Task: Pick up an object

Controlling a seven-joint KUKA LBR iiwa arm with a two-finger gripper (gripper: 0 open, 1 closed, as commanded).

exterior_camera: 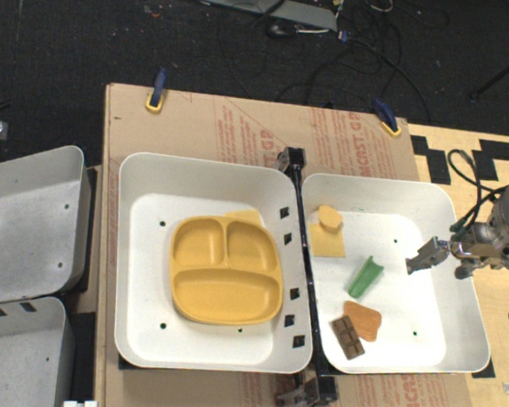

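Hand [430, 256] at mid-right of frame, over right bin [466, 330], finger state can't tell; risk: descends wide of green block [366, 277], closes on nothing.

The only lettering stands on the brown cardboard sheet [217, 132] under the two white bins. It is printed in faded red. Above the right bin [416, 200] one line runs upside down near the sheet's top edge; it seems to end in "NOT" and 2 more letters, but the whole word is too faint to read with certainty. Another red line slants beside the top of the left bin [149, 179], its letters too blurred to make out. Along the sheet's lower right edge more red print shows, also illegible. No numbers or brand names can be read.
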